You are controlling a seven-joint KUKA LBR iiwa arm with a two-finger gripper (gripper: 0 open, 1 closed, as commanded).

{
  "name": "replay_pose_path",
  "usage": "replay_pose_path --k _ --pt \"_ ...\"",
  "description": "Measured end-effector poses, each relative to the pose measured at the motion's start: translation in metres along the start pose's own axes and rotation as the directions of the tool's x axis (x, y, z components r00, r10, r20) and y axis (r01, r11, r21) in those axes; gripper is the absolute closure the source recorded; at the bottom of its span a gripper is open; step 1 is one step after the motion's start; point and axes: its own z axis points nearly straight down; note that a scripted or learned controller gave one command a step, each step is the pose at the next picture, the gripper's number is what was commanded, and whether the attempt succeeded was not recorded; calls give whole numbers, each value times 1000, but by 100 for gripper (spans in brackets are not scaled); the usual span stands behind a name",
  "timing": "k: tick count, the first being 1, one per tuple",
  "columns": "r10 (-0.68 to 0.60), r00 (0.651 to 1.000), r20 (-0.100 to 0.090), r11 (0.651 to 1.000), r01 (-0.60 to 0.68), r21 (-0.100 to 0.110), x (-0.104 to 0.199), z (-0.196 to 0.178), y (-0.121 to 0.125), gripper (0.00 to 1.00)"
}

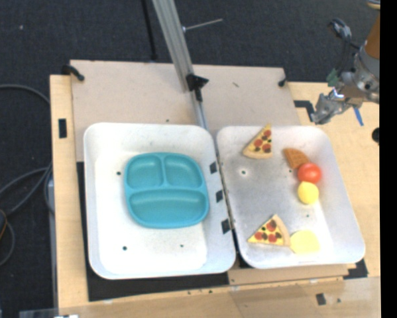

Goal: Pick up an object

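Note:
The right bin holds a pizza slice at its far left corner and another pizza slice near its front. An orange-brown piece, a red tomato and a yellow lemon lie in a row on the right side. A flat yellow piece sits beside the front pizza slice. My gripper hangs above the bench just past the right bin's far right corner, with nothing seen in it.
The left bin carries a teal divided plate. A slanted metal pole rises from the gap between the bins at the back. Cables lie on the dark floor to the left.

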Motion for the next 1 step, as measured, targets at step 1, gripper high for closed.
replay_pose_path --k 1 --pt "-2 1000 -1 1000 2 5 -1 -6 1 100"
